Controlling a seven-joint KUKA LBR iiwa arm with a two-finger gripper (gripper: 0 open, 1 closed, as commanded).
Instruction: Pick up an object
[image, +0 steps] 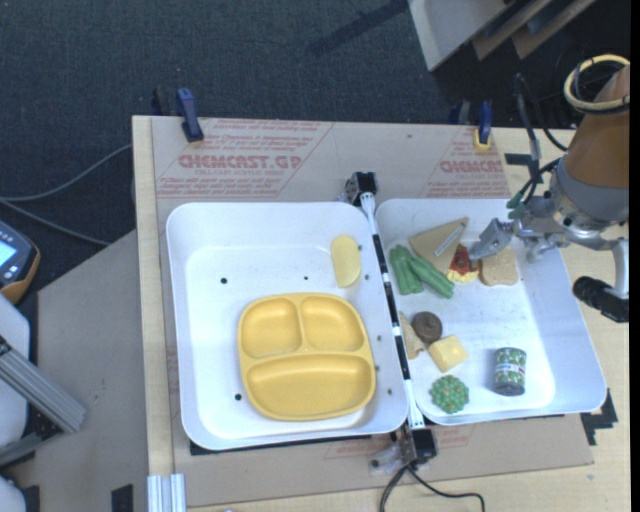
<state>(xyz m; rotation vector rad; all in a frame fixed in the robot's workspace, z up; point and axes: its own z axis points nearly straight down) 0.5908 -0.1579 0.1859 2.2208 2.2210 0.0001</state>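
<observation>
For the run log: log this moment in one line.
gripper: over right bin, by toast | grasp: unclear | yellow tray: left bin

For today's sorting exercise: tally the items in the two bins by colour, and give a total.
Yellow: 4 (tray, oval piece, wedge, cube)
Green: 3 (beans, broccoli, can)
Brown: 2 (cookie, bread)
Red: 1 (red piece)
Total: 10

I count two white bins (190, 300), one yellow divided plate (305, 355), one pale yellow piece (346, 260), two green beans (418, 272), one broccoli floret (449, 393), one can (509, 370), one cheese cube (447, 352).
</observation>
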